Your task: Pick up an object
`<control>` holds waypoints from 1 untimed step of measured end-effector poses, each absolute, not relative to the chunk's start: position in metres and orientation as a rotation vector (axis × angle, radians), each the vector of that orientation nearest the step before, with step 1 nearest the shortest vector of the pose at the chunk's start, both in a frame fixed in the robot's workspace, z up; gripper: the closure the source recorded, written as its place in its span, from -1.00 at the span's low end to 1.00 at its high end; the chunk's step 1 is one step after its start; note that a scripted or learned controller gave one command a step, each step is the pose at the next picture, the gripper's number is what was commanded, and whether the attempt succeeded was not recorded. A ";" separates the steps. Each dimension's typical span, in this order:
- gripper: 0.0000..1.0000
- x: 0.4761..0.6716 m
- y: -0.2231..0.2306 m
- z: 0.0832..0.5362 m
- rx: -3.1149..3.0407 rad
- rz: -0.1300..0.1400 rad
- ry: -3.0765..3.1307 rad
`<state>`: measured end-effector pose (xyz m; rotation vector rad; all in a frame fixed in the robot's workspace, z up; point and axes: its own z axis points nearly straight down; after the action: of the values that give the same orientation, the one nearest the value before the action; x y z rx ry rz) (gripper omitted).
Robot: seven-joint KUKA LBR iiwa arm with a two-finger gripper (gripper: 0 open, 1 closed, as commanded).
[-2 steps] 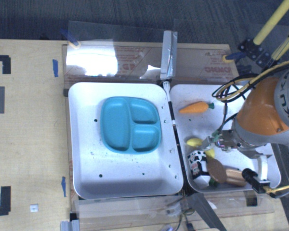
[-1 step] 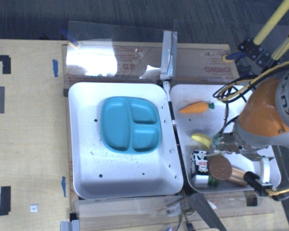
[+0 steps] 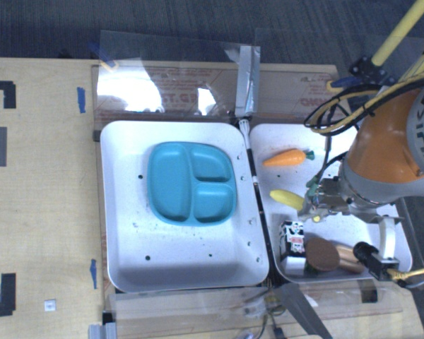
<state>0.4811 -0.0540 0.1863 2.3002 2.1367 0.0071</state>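
In the right bin [image 3: 339,138] lie an orange carrot [image 3: 285,159] with a green top, a yellow banana-shaped piece [image 3: 287,199], a small black-and-white patterned carton [image 3: 293,237] and a brown round-headed piece [image 3: 324,254]. My gripper [image 3: 315,211] hangs low in this bin, just right of the yellow piece and above the carton. Nothing shows between its tips.
The left bin [image 3: 127,246] holds a blue divided plate [image 3: 192,182]. A clear plastic sheet and cardboard stand behind both bins. The grey and orange arm [image 3: 389,150] covers the right side of the right bin, with cables looping above it.
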 end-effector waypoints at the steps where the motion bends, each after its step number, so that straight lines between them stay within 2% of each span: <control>1: 1.00 0.481 -0.066 0.287 1.863 0.004 2.524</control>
<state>0.4808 -0.0661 0.2870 1.8630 2.5239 0.0039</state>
